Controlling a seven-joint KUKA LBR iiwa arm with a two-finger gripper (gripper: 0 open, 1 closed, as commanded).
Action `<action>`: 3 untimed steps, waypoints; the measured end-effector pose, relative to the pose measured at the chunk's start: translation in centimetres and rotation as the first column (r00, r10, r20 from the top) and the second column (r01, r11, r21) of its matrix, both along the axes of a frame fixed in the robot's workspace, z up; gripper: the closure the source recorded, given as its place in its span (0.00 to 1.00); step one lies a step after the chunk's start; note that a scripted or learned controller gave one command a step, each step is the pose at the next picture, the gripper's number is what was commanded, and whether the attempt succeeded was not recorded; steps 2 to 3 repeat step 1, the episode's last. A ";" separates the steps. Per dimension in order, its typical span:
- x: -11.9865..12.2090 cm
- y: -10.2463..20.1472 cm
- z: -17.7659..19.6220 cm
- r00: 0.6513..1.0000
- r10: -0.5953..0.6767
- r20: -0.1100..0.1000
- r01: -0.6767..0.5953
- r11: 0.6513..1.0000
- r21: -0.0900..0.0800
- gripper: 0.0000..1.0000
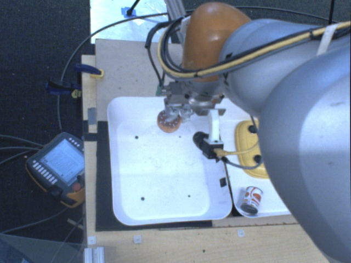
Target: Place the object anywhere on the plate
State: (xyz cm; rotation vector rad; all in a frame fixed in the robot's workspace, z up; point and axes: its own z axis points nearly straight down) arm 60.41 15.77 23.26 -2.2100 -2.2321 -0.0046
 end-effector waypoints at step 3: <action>0.0 -0.3 0.1 1.000 -0.004 0.000 0.004 1.000 -0.002 0.00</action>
